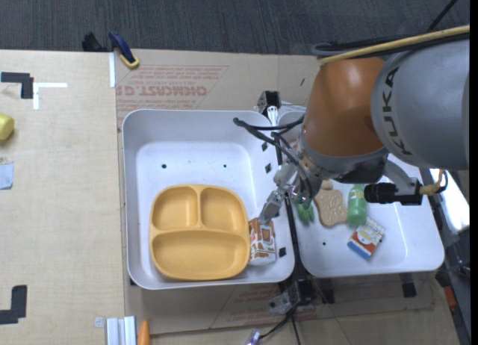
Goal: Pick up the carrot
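yellow tray (200,231) | white bins (187,142) | orange-white packet (262,241) | green bottle (356,207) | tan cookie (330,207)

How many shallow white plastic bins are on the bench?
2. The left white bin holds a yellow divided plate; the right white bin sits beside it, partly hidden under the grey and orange robot arm.

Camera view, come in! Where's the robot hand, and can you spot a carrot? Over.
Hand low at left bin's right side. Cannot pick out a carrot. Orange-and-white packet just below hand, beside yellow plate.
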Robot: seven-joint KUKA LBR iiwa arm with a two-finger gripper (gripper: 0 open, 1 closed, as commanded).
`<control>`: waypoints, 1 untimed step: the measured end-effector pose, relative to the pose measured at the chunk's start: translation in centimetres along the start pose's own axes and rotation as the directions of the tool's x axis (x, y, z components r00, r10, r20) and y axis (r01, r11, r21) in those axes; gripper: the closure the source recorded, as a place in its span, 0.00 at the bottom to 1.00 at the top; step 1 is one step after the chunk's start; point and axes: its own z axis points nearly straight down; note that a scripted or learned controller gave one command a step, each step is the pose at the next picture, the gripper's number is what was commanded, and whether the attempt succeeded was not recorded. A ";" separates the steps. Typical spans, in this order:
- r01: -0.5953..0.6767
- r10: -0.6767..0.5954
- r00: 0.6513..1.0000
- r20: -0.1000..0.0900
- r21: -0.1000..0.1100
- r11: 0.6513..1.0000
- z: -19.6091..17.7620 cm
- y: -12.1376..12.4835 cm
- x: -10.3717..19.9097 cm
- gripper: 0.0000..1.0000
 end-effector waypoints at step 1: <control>-0.025 0.025 1.000 0.005 -0.003 1.000 9.9 7.4 0.5 0.00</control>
